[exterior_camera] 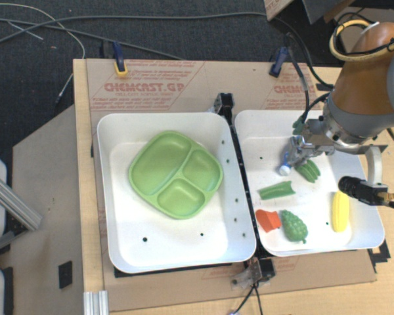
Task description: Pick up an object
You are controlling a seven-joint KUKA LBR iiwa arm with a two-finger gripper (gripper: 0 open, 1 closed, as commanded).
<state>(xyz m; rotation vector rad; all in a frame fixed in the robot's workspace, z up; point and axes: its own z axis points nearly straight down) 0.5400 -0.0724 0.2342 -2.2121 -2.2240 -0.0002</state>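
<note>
In the right bin lie several toy foods: a green pepper-like piece, a green bean pod, a red-orange piece, a knobbly green broccoli and a yellow corn cob. My gripper hangs low over the upper middle of this bin, its tip just left of the green pepper-like piece. The wrist hides how its fingers stand, and nothing shows between them.
The left bin holds a light green divided plate. A black bar runs between the two bins. The arm's orange band and cables hang over the right bin's far right. Cardboard surrounds both bins.
</note>
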